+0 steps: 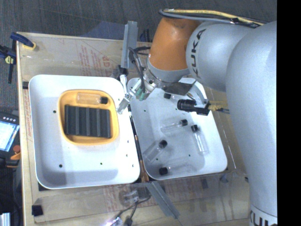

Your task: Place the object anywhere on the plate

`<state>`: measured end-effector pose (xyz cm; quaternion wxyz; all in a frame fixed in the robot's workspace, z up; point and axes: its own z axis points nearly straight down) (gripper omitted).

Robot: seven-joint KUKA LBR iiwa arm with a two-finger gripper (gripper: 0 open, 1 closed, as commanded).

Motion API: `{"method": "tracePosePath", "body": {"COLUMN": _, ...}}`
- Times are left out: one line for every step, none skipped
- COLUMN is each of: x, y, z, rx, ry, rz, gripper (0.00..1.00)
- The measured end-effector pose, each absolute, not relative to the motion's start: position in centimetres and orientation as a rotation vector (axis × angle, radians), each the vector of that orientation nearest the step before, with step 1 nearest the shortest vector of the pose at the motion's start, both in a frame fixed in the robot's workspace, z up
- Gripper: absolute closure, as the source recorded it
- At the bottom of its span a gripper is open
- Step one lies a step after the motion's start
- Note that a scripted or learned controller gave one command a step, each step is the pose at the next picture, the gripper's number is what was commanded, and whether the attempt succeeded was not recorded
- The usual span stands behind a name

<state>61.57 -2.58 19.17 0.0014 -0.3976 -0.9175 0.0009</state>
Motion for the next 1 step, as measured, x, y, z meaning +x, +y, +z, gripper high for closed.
{"method": "tracePosePath", "body": {"x": 59.66, "y": -3.7, "z": 19.13, "rx": -1.297, "ry": -2.858, "rz": 0.003, "gripper": 0.0}}
